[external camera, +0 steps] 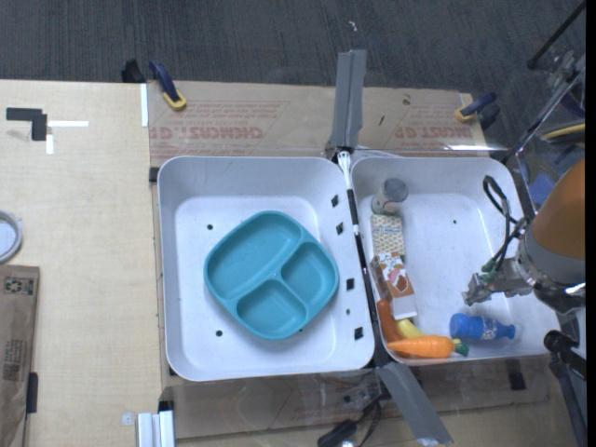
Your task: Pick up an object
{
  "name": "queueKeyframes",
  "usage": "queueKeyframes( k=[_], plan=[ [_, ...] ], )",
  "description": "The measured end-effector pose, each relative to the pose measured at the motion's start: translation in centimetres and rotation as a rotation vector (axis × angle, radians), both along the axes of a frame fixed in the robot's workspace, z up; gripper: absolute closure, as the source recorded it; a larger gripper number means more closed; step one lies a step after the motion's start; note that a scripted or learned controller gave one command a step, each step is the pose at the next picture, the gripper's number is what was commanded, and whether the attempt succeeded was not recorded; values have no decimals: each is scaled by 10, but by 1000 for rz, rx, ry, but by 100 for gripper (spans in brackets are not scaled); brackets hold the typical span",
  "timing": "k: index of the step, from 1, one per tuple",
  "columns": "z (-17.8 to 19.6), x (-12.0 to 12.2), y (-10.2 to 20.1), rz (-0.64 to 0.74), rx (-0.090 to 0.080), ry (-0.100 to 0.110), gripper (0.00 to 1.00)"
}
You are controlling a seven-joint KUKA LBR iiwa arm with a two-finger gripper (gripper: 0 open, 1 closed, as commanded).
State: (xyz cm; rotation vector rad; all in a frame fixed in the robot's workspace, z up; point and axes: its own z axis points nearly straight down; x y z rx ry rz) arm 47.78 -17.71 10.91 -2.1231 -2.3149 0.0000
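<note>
Gripper point(481, 287) sits low in the right bin point(447, 180), near its right wall. Fingers too small and cluttered to read: cannot tell if the claw is spread or pressed together, and nothing is visibly pinched between them.

Nearest candidate is the blue bottle point(480, 329), just below the gripper toward the bin's front edge and lying on its side. Its long axis runs left-right across the bin, cap end toward the right wall. Judgement: next move is a short drop toward the front edge, with the fingers closing across the bottle's narrow width, not along its length.

Other items, all relative to the bottle:
- orange carrot point(426, 347), just left, lying flat, same left-right axis, almost touching the bottle
- yellow piece point(407, 328), left, tucked above the carrot, partly hidden
- long flat box point(391, 264), up-left, long axis front to back, along the bin's left wall
- small grey cup point(395, 191), far up-left, at the back

Count in right bin: one bottle, one carrot, one yellow piece, one box, one cup. Left bin point(186, 250): one teal divided plate point(270, 275), three compartments. One arm only.
</note>
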Motion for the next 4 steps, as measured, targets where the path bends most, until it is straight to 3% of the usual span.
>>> queueKeyframes(
  k=[1,2,3,4],
  plan=[
    [13,31,-5,115,-1,-1,100],
    [13,31,-5,116,-1,-1,0],
    [-19,-1,23,235,1,3,0],
    [-10,-1,22,229,0,1,100]
  ],
)
